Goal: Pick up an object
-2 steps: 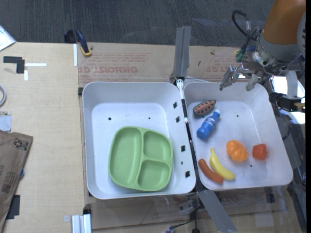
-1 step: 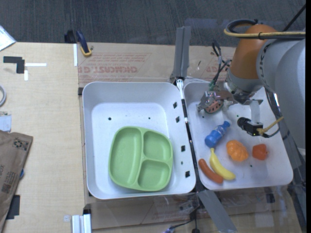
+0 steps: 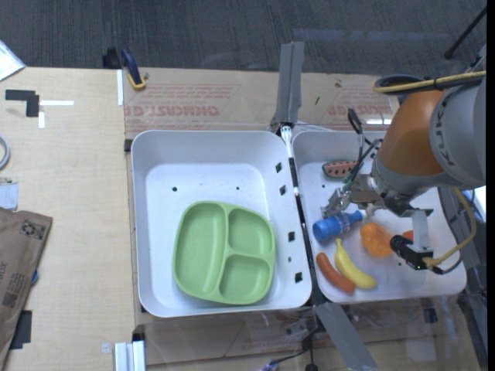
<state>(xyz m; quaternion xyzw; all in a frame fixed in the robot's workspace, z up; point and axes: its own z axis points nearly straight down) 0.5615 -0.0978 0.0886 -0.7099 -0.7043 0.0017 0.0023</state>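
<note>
From the camera above, two shallow white bins sit side by side on the surface. The left bin (image 3: 147, 207) holds a light green divided plate (image 3: 225, 252) with three compartments, lying flat toward the near side of the bin.

The right bin (image 3: 309, 153) holds the small things. A blue bottle (image 3: 334, 224) lies on its side near the bin's left wall. Just below it, a yellow banana (image 3: 353, 266) lies at a slant, and a red sausage (image 3: 335, 273) lies beside the banana on its left, the two touching or nearly so. An orange piece of fruit (image 3: 376, 240) rests to the right of the banana's upper end. Toward the far side of the bin lies a small reddish-brown piece with dark spots (image 3: 339, 168), partly hidden by the arm.

The arm (image 3: 433, 141) reaches in from the right, its orange band above the wrist over the right bin. The gripper (image 3: 343, 202) is low in that bin, directly above and just beside the blue bottle's upper end. Whether it is open or closed around anything cannot be told; its tip is small and cluttered by cables.
</note>
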